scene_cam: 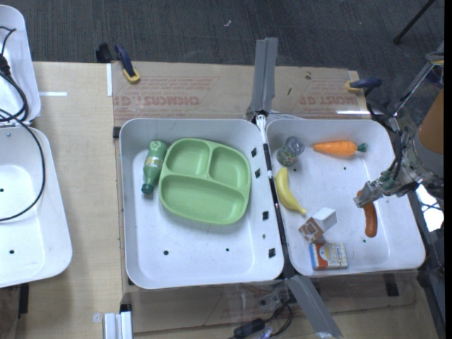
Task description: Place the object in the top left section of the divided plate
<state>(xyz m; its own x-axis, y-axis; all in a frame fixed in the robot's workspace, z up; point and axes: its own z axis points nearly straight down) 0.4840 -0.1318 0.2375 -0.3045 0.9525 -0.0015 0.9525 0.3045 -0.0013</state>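
A light green divided plate (205, 182) lies in the left bin (141, 253), with two small sections at the back and one long section in front. Its top left section (187, 158) holds nothing. My gripper (368, 195) hangs low over the right side of the right bin (402, 260), reaching in from the right. Just below its tip lies a red-orange sausage (371, 222) on the bin floor. I see no object held in it.
A green bottle (152, 165) lies against the plate's left rim. The right bin also holds a carrot (336, 147), a banana (285, 191), a grey-green round thing (290, 151), a small white block (319, 222) and a printed carton (329, 256).
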